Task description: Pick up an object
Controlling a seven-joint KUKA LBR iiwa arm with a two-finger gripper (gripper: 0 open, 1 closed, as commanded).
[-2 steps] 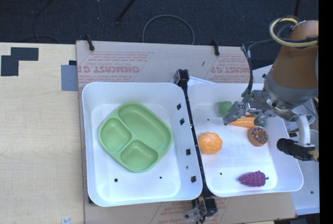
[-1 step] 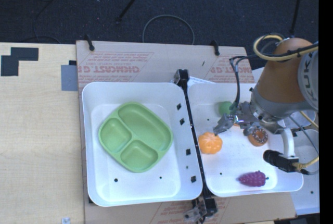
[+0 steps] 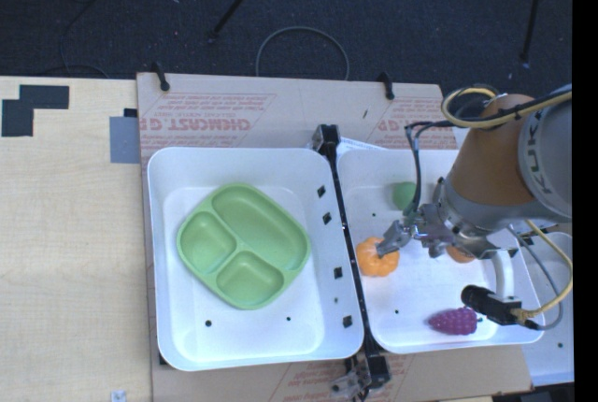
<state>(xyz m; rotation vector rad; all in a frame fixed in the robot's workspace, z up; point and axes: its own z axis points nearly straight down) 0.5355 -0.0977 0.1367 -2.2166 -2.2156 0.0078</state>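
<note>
Hidden and cut-off parts around the right bin

The arm (image 3: 509, 162) runs off the right edge, its upper links cut away; its wrist covers part of the right bin (image 3: 411, 339) floor and most of a small orange thing (image 3: 460, 252) beneath it; a green object (image 3: 403, 194) near the bin's far wall is too blurred to name; the gripper (image 3: 391, 241) sits over the orange fruit (image 3: 377, 260), hiding its top; whether they touch cannot be told.
</note>
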